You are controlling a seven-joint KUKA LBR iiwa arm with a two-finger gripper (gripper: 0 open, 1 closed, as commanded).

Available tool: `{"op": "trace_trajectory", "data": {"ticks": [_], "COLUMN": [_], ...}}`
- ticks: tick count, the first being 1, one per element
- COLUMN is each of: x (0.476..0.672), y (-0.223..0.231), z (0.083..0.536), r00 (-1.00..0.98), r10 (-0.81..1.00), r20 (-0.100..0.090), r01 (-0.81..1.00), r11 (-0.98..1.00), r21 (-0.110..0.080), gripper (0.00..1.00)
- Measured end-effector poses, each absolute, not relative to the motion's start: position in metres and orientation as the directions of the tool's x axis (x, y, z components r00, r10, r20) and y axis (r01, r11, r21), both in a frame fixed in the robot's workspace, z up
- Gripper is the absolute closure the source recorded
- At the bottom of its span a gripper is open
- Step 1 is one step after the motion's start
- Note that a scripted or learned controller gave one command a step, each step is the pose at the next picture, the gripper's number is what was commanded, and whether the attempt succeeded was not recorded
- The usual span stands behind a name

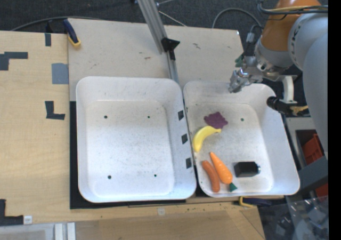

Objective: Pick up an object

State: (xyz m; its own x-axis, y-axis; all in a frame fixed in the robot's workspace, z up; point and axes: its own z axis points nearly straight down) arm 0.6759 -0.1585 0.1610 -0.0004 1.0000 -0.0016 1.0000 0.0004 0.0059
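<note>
**Claw hovering at the far edge of the right bin**

Claw (236, 83) is hanging over the far rim of the right bin (277, 127), at the end of the grey arm (298, 31) reaching in from the right; whether it is released or clenched cannot be told at this size, and nothing is showing in its grip.

All the objects are lying in the right bin, nearer the camera than the claw. A purple piece (216, 120) is sitting closest to it, on the bin floor and well apart from it. A yellow banana (204, 137) is lying just beside the purple piece, toward the left wall. Two orange carrots (216, 172) are lying side by side near the front edge, touching or nearly so. A black block (246, 169) is resting just to their right.

A left bin (128, 137) is sitting alongside on the table (32, 127).
</note>
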Motion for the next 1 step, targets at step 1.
{"op": "trace_trajectory", "data": {"ticks": [1], "x": [0.6779], "y": [-0.1598], "z": [0.2044], "r00": [-0.002], "r10": [1.0], "r20": [-0.001], "r01": [1.0], "r11": [0.002], "r21": [0.005], "gripper": [1.0]}}
